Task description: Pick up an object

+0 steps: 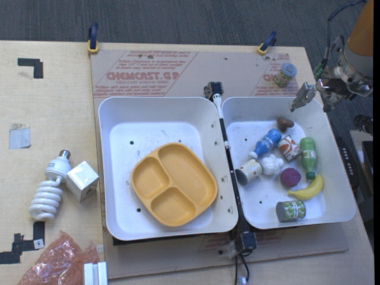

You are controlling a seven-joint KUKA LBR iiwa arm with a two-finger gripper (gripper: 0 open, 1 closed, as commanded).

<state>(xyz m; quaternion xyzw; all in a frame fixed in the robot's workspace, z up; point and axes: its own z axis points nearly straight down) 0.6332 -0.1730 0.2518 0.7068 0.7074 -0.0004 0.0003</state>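
Over the upper right corner of the right bin (333, 159), the gripper (313, 94) hangs above the rim with its 2 fingers spread apart and nothing between them. No object is lifted yet; every candidate lies in that bin, below and left of the gripper.

Handling, largest first, as judgements:
- Banana (309, 188), at the bin's right side — probably a light toy, curved and smooth; best taken across its middle.
- Green bottle (307, 154), lying just above the banana — rigid, round, likely to roll; grip across the body.
- Blue bottle (266, 142) — slanted, same caution.
- Green can (290, 211), on its side near the front wall — stiff, slippery label, close to the wall, awkward.
- Purple ball (290, 177) — small, may squirt out of a pinch.
- Brown lump (285, 123) — smallest and nearest the gripper; low profile.

Containers:
- Left bin (113, 159) holds 1 yellow divided plate (173, 184), 3 compartments, nothing in them.
- Right bin holds the clutter above, plus a white lump (272, 165) touching a small cylinder (249, 171), and a red-and-white carton (290, 148).
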